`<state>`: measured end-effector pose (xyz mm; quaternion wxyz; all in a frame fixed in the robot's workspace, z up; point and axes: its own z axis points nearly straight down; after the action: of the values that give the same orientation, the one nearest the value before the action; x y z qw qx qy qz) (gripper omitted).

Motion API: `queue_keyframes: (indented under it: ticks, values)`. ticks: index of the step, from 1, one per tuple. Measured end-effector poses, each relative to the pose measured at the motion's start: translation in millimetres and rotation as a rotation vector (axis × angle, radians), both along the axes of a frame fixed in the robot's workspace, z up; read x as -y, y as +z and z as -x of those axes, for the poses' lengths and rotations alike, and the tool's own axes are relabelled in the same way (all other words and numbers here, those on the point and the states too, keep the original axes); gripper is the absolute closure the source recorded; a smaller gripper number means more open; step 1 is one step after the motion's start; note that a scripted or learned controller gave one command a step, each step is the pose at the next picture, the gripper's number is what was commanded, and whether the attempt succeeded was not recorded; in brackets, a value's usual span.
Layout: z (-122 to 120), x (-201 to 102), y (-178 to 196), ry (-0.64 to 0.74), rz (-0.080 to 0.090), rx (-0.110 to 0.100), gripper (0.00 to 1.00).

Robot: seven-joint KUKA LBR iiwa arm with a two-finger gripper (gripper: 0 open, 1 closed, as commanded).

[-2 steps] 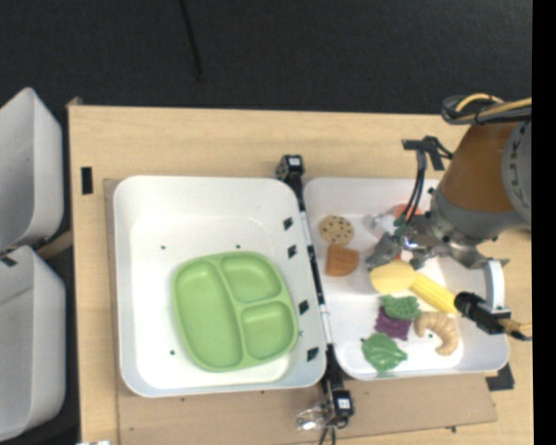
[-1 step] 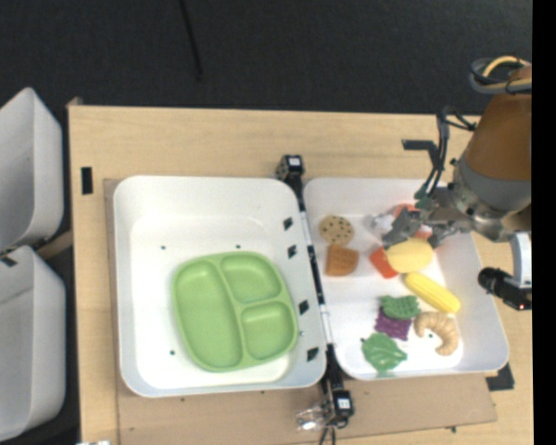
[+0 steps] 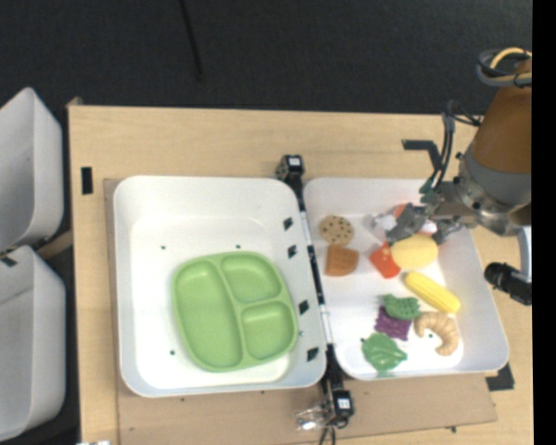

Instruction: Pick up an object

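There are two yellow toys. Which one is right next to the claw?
The lemon: round, sitting right under the claw. The corn is longer and lies farther away, toward the bin's front.

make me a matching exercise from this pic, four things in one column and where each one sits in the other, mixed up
Things:
1. green divided plate
2. cookie
3. croissant
4. corn cob

Places:
A. right bin, far-left part, beside the divider
B. left bin, near half
C. right bin, just behind the croissant
D. right bin, near-right corner

Pairs: 1-B, 2-A, 3-D, 4-C
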<state>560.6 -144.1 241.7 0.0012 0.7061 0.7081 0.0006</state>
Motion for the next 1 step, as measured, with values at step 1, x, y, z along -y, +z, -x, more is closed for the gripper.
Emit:
queue_keyframes:
  ticks: [1]
  values:
    - [-8.2, -46.7, -0.5, 0.004, -0.002, -0.002, 1.0]
